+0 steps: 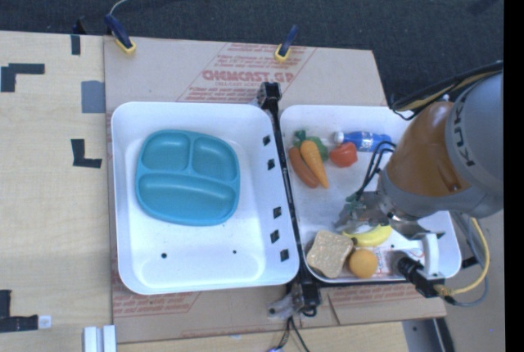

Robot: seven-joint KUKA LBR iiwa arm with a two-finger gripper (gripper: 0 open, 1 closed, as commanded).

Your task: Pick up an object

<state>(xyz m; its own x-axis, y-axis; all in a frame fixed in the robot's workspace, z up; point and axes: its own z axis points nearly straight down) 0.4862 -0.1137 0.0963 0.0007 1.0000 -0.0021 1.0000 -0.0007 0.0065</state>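
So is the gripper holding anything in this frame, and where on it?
Cannot be told: the gripper sits low in the right white bin beside the yellow toy banana; no hold is visible.

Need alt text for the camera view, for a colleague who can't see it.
The arm's pincer sits low in the right bin above a banana, near a bread slice, orange and carrots. The left bin holds a blue divided plate.

Gripper [354, 217] hangs over the right bin [323, 178] beside a banana [372, 236]; blue plate [188, 178] left.
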